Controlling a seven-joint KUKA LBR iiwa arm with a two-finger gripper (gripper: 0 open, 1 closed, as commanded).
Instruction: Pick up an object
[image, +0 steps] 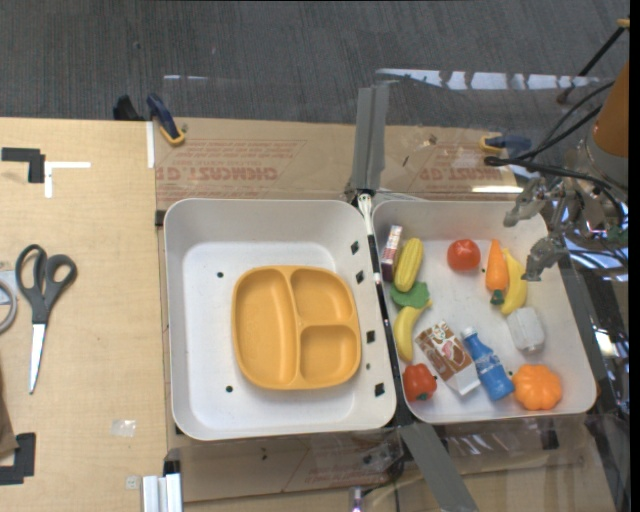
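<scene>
We judge the approach step: our gripper (535, 235), fingers spread and empty, hovers at the right bin's (575, 315) far right corner; next, descend onto the banana (514, 287).

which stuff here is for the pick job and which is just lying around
For the job: gripper; right bin with corn, tomato, carrot, two bananas, carton, blue bottle, orange pumpkin.

Lying about: yellow tray in left bin, scissors, clamp.
</scene>
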